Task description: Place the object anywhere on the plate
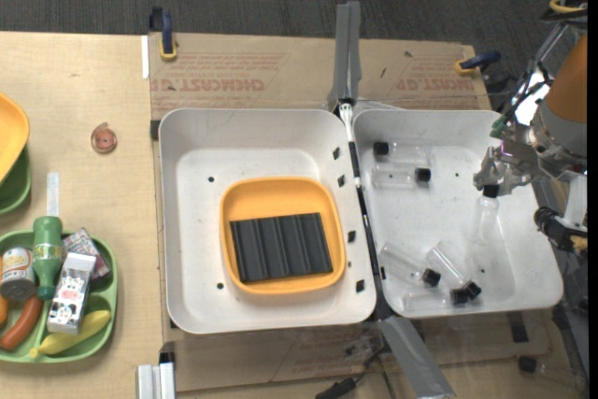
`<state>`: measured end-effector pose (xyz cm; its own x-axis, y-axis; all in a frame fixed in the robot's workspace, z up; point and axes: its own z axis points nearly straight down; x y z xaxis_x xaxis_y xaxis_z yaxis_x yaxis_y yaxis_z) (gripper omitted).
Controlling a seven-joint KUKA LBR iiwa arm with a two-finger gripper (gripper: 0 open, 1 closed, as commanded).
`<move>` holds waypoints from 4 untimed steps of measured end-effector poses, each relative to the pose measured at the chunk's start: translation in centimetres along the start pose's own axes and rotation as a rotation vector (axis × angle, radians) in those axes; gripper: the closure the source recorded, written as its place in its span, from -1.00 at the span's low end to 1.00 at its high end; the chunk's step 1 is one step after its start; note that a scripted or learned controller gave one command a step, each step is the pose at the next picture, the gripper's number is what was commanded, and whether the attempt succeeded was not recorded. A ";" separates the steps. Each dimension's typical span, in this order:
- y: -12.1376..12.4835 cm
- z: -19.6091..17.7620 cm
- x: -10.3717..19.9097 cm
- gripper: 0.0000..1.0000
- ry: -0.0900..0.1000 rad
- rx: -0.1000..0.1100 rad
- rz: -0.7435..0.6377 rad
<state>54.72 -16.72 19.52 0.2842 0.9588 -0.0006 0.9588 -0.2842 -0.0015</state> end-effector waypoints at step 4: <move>7.5 9.0 -3.5 1.00 0.000 -0.001 -0.526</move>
<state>60.88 -22.24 10.48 -0.2360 0.9718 -0.0001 0.9718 0.2360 -0.0005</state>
